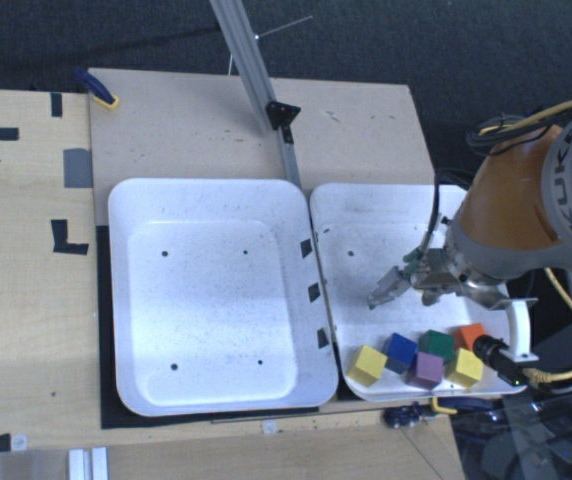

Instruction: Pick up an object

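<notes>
A: Where are the things to pick, taking the right bin (366, 218) as the marker?

B: They are all in its near corner, bunched along the front wall. A yellow cube (368, 364) sits farthest toward the left bin (206, 193), a blue cube (401, 351) just beside it, then a purple cube (428, 368), a green cube (436, 344) behind that, a second yellow cube (467, 368), and an orange block (469, 335) partly hidden by the arm.

A: Which way do they point?

B: They are cubes, so none has a long axis. The first yellow one is turned so a corner faces the bin's front wall; the rest are skewed a little against one another. I cannot tell which are touching.

A: What are they like to look at?

B: Plain, solid-coloured blocks with flat faces and sharp edges. The right bin is white and shallow, with rounded corners and a speckled floor.

A: And the arm?

B: It comes in over the bin's right side, its orange band (506, 203) above the grey wrist. The gripper (386, 291) slants down toward the middle of the bin floor, behind the blocks and apart from them. Its dark fingers look slightly parted, with nothing between them.
</notes>
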Robot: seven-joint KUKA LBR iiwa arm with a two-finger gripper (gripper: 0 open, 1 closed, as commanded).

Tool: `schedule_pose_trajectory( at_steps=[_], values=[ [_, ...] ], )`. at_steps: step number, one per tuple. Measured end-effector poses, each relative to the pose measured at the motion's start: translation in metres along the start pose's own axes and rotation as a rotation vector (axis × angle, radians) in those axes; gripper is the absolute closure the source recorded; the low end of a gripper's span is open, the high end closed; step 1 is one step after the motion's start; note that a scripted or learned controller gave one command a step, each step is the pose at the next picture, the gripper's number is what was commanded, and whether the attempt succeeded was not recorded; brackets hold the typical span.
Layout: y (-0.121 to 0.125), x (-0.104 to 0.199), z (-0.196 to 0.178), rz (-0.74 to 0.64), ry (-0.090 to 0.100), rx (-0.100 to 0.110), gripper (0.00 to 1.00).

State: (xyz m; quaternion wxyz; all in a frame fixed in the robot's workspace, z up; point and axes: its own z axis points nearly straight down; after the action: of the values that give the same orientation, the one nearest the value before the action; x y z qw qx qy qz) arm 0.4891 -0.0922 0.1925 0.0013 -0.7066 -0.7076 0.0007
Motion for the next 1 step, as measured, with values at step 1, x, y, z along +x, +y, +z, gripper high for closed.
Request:
schedule_pose_trajectory(
  at_steps=[1],
  values=[
    [0.0001,0.0,0.0,0.0,0.0,0.0,0.0]
  ],
)
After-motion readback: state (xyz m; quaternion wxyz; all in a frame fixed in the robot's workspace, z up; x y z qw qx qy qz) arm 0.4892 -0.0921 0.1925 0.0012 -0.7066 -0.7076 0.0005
